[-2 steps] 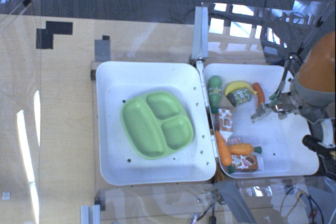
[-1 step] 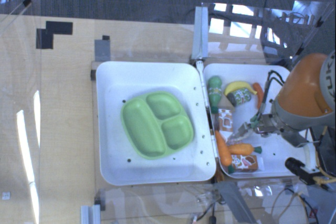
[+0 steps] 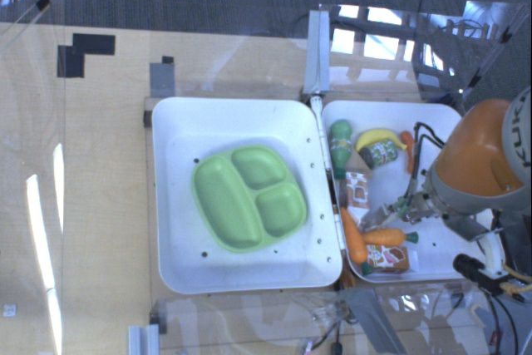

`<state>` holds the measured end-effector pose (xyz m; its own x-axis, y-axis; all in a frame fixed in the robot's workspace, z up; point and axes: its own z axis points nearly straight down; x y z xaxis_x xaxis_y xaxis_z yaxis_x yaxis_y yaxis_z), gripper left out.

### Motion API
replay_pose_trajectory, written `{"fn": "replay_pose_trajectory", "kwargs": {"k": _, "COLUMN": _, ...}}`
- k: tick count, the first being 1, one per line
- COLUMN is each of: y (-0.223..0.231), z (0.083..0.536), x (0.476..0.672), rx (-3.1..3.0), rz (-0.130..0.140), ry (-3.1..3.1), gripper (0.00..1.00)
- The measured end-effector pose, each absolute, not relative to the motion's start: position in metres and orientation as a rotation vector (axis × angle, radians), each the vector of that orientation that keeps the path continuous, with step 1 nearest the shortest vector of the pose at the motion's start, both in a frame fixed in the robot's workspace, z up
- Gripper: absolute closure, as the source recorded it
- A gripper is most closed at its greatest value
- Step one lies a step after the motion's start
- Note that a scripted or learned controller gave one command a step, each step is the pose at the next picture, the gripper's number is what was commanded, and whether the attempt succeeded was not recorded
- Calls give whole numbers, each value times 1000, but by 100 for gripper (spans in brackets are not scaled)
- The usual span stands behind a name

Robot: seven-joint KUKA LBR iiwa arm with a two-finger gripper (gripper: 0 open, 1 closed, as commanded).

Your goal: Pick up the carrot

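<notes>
Two orange carrot-like pieces lie at the front left of the right bin (image 3: 440, 116). One carrot (image 3: 353, 239) runs along the bin's left wall. The other carrot (image 3: 384, 236) lies crosswise beside it, with a green tip pointing right. My gripper (image 3: 389, 215) reaches in from the right under the orange band and hangs just above the crosswise piece, low in the bin. Nothing shows as lifted. The arm's body hides the right part of this bin.
A green bottle (image 3: 340, 141), a banana (image 3: 378, 135), a dark can (image 3: 382, 153), a small carton (image 3: 357, 190) and a printed packet (image 3: 387, 259) share the right bin. The left bin (image 3: 170, 179) holds a green divided plate (image 3: 249, 197).
</notes>
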<state>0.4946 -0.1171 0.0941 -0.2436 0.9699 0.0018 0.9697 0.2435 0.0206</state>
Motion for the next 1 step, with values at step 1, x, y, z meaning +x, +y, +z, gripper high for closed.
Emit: {"fn": "replay_pose_trajectory", "kwargs": {"k": 1, "y": -120, "z": 144, "x": 513, "rx": 1969, "rz": 5, "ry": 2441, "gripper": 0}}
